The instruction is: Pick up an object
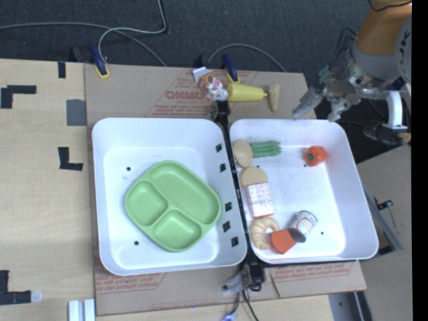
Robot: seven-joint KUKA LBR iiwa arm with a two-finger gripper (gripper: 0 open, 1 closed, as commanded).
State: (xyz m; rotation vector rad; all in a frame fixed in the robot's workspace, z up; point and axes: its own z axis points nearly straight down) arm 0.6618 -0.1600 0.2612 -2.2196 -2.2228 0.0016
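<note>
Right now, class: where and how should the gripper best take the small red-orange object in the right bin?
Probably from straight above, across the rounded body of the red-orange object. It lies apart from the other items, off the right bin's walls, so fingers fit either side.

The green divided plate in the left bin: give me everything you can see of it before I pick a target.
The green divided plate is pale green, looks like smooth plastic, with rounded corners and three compartments: one long, two smaller. It lies flat, right side up, turned at an angle to the walls of the left bin, in the bin's middle toward its near side. All three compartments look bare. Nothing but the bin floor touches it.
</note>
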